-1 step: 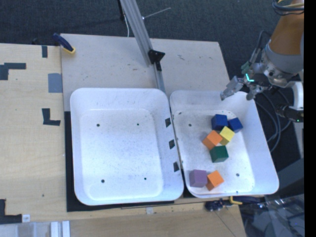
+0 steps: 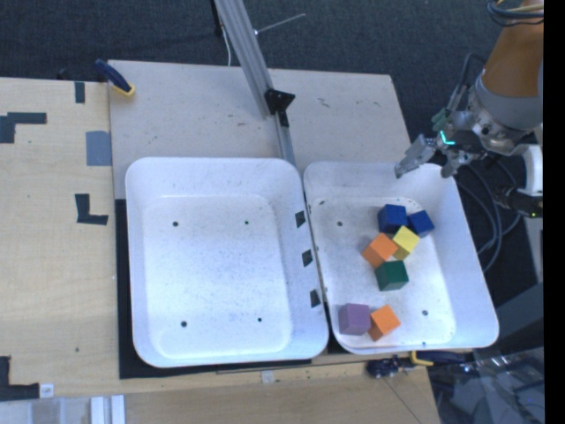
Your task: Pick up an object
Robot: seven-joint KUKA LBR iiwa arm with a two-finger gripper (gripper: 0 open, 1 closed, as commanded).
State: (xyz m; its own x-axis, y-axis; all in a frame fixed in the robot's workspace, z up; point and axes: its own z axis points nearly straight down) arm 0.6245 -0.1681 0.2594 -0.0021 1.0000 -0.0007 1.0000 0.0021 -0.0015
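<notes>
The right bin (image 2: 441,321) holds several small blocks. Two blue blocks (image 2: 392,216) (image 2: 420,223) lie nearest the bin's far side, with a yellow one (image 2: 406,239), an orange one (image 2: 380,249) and a dark green one (image 2: 391,275) just below them. Close to the near rim sit a purple block (image 2: 355,318) and a second orange block (image 2: 384,321). My gripper (image 2: 428,160) hangs above the far right corner of this bin, with its fingers spread open and nothing between them. It is well clear of the blocks.
The left bin (image 2: 146,184) lies beside the right one. A grey metal bar (image 2: 252,51) runs diagonally from the top toward the gap between the bins. A blue and yellow tool (image 2: 115,78) lies at the bench's far left. Cables hang at the right of the bench.
</notes>
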